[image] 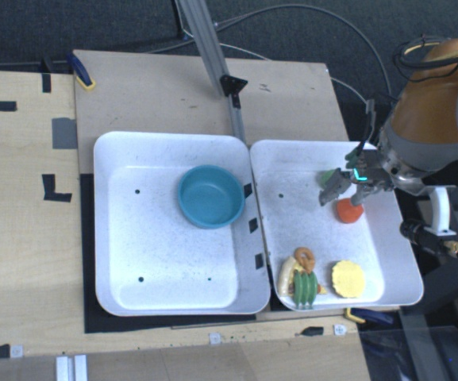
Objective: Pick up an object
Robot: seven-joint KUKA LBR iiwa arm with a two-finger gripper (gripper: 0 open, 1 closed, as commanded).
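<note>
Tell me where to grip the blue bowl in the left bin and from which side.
Grip the blue bowl by its rim, coming straight down from above: it sits upright and open, so one finger can go inside the wall, the other outside. It stands apart from the bin walls.

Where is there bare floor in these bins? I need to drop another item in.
Left bin: bare floor all around the blue bowl, widest below and left of it. Right bin: bare upper left. Crowded: lower right, by the vegetable toys, yellow disc, red object and tool.
</note>
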